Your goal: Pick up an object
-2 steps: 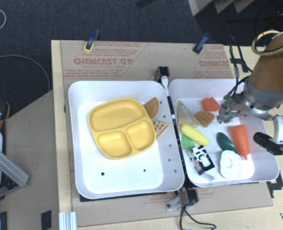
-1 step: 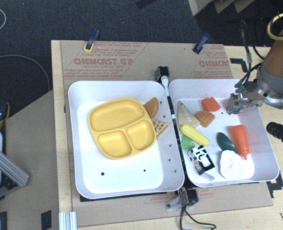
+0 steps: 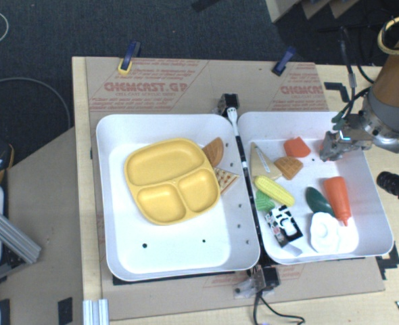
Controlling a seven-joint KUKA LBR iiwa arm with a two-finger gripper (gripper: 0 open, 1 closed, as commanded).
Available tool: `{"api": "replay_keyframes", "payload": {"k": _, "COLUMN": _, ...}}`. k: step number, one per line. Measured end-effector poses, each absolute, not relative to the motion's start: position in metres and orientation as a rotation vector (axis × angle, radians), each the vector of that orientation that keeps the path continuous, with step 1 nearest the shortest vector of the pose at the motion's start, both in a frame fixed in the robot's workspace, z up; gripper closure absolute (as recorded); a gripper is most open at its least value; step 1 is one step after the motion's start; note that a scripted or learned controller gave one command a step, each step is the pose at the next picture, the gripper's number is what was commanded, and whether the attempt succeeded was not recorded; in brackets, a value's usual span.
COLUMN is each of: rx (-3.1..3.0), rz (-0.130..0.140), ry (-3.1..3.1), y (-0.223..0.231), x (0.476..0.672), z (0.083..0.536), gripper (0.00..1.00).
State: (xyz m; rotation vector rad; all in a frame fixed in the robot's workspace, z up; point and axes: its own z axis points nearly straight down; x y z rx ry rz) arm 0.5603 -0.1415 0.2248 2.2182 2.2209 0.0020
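Note:
My gripper point(image 3: 332, 147) hangs over the back right of the right bin point(image 3: 368, 137), with nothing visible in it. In that bin lie an orange-red piece point(image 3: 297, 147), a tan waffle piece point(image 3: 289, 167), a pale wedge point(image 3: 260, 160), a yellow corn cob point(image 3: 274, 190), a green vegetable point(image 3: 318, 200), an orange carrot point(image 3: 338, 196), a white egg-like item point(image 3: 325, 231) and a black-and-white piece point(image 3: 282, 224). The gripper stands right of the orange-red piece and above the carrot.
The left bin point(image 3: 118, 242) holds a yellow divided plate point(image 3: 170, 179), a brown piece point(image 3: 214, 152) and a tan cracker point(image 3: 225, 179) at the plate's right edge. Clamps point(image 3: 126, 58) point(image 3: 283, 61) sit on the bench's far edge.

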Motion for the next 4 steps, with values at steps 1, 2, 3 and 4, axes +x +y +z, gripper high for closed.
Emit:
{"api": "replay_keyframes", "payload": {"k": 1, "rx": 2.22, "rz": 0.0, "ry": 2.227, "y": -0.091, "x": 0.548, "z": 0.232, "gripper": 1.0}}
{"api": "replay_keyframes", "payload": {"k": 2, "rx": 2.22, "rz": -0.002, "ry": 2.229, "y": -0.042, "x": 0.518, "z": 0.235, "gripper": 1.0}}
{"api": "replay_keyframes", "payload": {"k": 3, "rx": 2.222, "rz": -0.002, "ry": 2.225, "y": -0.011, "x": 0.51, "z": 0.215, "gripper": 1.0}}
{"api": "replay_keyframes", "payload": {"k": 4, "rx": 2.22, "rz": 0.002, "ry": 2.221, "y": -0.012, "x": 0.519, "z": 0.227, "gripper": 1.0}}
